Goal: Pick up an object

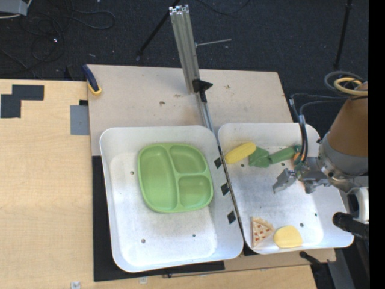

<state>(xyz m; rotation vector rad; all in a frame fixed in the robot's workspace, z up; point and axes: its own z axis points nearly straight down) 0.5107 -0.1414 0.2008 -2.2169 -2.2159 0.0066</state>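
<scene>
In the right bin [264, 245] lie a yellow corn-like piece [240, 152] at the far left, a green toy vegetable [272, 156] beside it, a pizza slice [260, 230] and a round yellow piece [288, 237] at the near edge. My gripper [287, 180] hangs over the middle right of this bin, just below the green vegetable's right end. Its fingers [280, 182] look spread, and nothing sits between them.
The left bin [120, 233] bears a green divided plate [175, 177]. A metal post [185, 47] rises behind the bins. A row of black clips [224, 188] marks the seam between the bins. Cables [346, 84] loop at the right.
</scene>
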